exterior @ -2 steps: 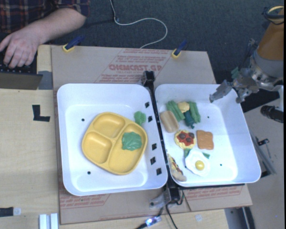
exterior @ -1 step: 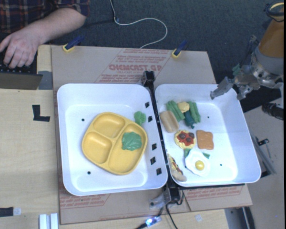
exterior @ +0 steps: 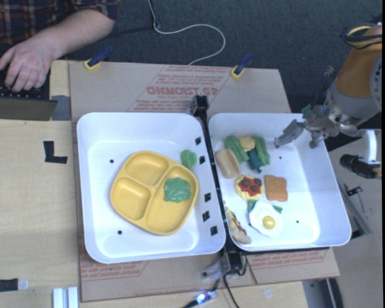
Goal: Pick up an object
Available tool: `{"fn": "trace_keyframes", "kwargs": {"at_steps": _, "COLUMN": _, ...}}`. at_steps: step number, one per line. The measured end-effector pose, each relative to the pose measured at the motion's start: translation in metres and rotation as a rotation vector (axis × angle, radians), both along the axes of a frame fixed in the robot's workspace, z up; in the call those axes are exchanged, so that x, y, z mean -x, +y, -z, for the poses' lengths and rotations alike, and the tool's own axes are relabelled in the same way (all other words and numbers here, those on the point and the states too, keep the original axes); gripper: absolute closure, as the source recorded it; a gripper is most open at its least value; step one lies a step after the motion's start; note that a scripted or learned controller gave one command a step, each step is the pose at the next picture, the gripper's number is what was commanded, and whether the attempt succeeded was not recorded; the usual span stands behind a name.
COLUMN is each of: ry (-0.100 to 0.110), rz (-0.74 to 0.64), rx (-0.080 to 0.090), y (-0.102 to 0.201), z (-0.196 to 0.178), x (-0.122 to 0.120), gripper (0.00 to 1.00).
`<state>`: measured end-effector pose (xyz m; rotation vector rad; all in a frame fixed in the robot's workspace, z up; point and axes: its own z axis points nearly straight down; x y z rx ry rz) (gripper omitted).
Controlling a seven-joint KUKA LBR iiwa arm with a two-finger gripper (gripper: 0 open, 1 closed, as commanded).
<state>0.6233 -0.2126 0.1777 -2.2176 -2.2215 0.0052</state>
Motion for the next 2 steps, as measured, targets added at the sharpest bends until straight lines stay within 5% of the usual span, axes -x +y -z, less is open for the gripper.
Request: {"fn": "trace_keyframes", "kwargs": {"at_steps": 2, "ry": -0.002, "rz": -0.002, "rx": 0.001, "y": 0.003, "z": 0.095, "x": -0.002, "gripper": 0.0}}
